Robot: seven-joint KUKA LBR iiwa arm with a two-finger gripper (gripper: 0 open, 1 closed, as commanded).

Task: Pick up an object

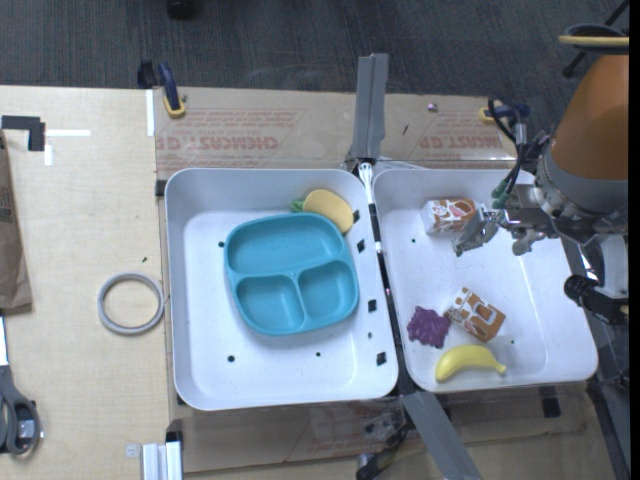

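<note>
in the right bin [560,363], my gripper [478,230] hovers just beside the small carton [449,214]; whether it's wide or narrow i cannot tell.

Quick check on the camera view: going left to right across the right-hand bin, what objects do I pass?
Purple grape bunch → yellow banana → gripper, at the bin's far side. The two small cartons overlap these in the order, so I leave them out.

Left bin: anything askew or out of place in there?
Slightly. The blue divided tray sits rotated, not square to the left bin walls. A yellow lemon-like item is wedged behind it against the bin's back corner, partly overlapped by the tray's rim. Nothing looks spilled or broken.
</note>
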